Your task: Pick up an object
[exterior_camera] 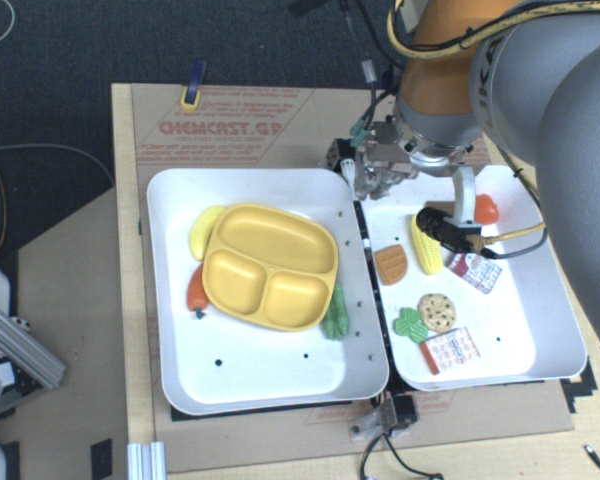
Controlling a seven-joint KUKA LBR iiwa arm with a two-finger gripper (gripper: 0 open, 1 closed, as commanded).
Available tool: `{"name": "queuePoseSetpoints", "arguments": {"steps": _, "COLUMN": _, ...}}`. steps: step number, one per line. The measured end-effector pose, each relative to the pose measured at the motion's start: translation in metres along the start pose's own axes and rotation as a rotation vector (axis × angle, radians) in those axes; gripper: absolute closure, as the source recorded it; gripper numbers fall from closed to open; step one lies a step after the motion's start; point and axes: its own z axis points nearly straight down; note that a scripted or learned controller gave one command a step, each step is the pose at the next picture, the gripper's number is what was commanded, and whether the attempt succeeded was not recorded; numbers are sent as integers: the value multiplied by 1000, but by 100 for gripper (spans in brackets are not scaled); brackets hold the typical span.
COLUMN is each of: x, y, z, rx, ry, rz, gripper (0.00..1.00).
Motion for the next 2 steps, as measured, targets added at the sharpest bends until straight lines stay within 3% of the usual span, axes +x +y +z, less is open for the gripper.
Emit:
{"name": "queuePoseSetpoints", "arguments": {"steps": 1, "x": 0, "y": -4, "z": 2, "rx": 6, "ry": -1, "rz": 5, "gripper": 100}}
{"name": "queuePoseSetpoints", "arguments": {"steps": 2, "x": 0, "y": -7, "z": -19, "rx": 0, "ry": -1, "rz": 4, "gripper": 100}}
